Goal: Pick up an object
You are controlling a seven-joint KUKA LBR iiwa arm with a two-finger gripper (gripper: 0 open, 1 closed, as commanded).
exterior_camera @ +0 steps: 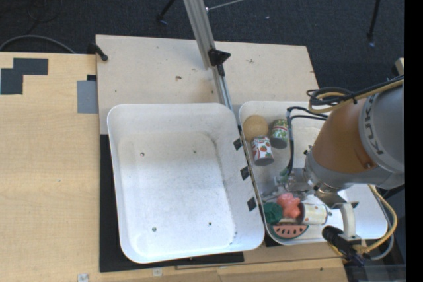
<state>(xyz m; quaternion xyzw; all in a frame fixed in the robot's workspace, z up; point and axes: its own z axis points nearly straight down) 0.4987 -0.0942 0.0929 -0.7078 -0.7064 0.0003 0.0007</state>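
Camera view, looking down at a slant: two shallow white plastic bins with rounded corners sit side by side on a pale wooden tabletop (165, 69). The left bin (132, 142) has a smooth, faintly speckled floor. The right bin (370, 224) holds a cluster of small things along its 9 o'clock wall: a round tan ball (255, 126) at the top, a short green-labelled can (279, 133) just at its 3 o'clock, a red-and-white can (262, 150) below them. Lower down lie a pink lumpy toy (288, 205), a green leafy piece (271, 212) and a watermelon-slice shape (290, 230). The grey arm with its glossy orange band (344, 142) hangs over this cluster; its jaws (291, 189) are hidden beneath the wrist, so I cannot tell their state.
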